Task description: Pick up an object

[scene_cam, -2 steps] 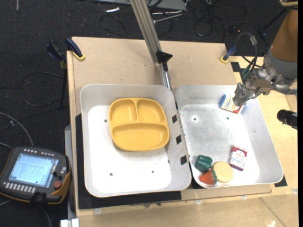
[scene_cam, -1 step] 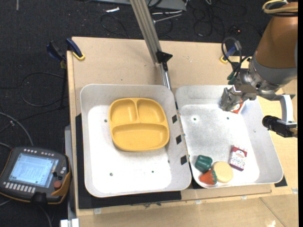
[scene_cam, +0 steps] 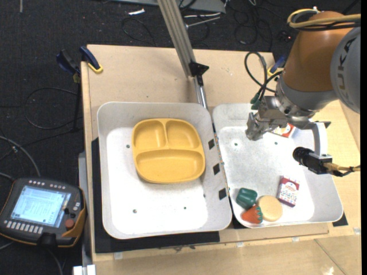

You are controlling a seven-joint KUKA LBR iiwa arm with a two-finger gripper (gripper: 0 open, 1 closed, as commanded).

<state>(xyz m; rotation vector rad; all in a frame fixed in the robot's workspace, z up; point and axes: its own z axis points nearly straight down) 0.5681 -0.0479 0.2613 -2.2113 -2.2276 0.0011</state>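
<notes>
Pincer (scene_cam: pixel 256 128), jaw state impossible to tell, hovers over the right bin's (scene_cam: pixel 252 171) far edge; candidate objects (scene_cam: pixel 261 206) cluster at its near edge. Descend centred over one.

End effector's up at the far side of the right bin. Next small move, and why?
Probably a short shift toward the near corner of the right bin. The end effector hangs over bare floor, while the green piece, round tan piece and small red box cluster there.

A teach pendant (scene_cam: pixel 40 208) lies on the floor left of the bench (scene_cam: pixel 137 73).
</notes>
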